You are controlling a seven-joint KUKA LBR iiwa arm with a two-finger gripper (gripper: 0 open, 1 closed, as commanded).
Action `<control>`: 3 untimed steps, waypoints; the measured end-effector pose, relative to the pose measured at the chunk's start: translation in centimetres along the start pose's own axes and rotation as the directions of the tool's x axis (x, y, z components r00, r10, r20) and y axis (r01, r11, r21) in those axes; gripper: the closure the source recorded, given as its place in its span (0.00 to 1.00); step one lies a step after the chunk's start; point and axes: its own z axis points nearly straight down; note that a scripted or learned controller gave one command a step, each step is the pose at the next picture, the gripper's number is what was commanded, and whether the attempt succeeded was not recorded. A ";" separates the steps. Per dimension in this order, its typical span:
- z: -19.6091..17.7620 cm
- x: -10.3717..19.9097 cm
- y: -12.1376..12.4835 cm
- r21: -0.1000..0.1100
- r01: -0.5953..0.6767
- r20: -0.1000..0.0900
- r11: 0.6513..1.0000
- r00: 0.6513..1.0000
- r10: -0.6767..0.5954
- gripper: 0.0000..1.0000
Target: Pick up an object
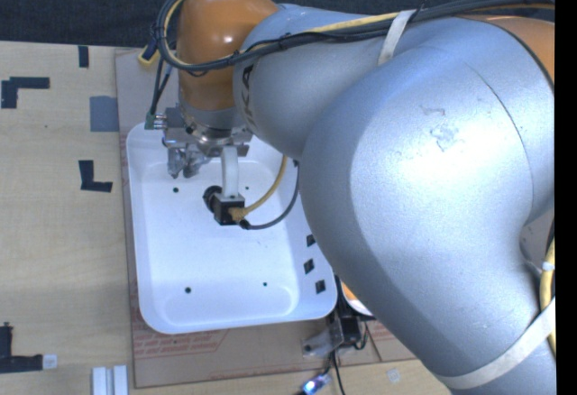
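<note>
"Hanging where, relative to the white bin (225, 267), is your claw (185, 166)?"

"Over the bin's far left corner, pointing down at the floor just inside the far wall. Whether it is released or clenched, I cannot tell from this angle."

"And what sits above the claw?"

"My orange band (216, 32), over the bin's far edge. From there my grey arm (433, 168) runs off to the bin's right, crossing its right wall and covering everything on that side."

"Where is the object to be picked?"

"That I cannot tell. The bin's open floor shows small black dots (187, 289), two near the front wall and one close by the claw. Small black squares (311, 242) line the bin's right wall. An orange patch (350, 301) shows just off the bin's near right corner, under my arm; what it is I cannot tell."

"What lies to the bin's left?"

"The pale wooden bench (54, 231), with black tape marks (90, 175) well apart from the bin's left wall."
</note>
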 end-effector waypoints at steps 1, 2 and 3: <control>-2.0 -0.1 0.2 -0.010 -0.001 -0.004 1.000 1.000 0.001 1.00; -1.9 -0.1 0.2 -0.009 -0.001 -0.004 1.000 1.000 0.001 0.00; -2.9 -0.1 0.2 -0.008 0.000 -0.004 1.000 1.000 0.000 1.00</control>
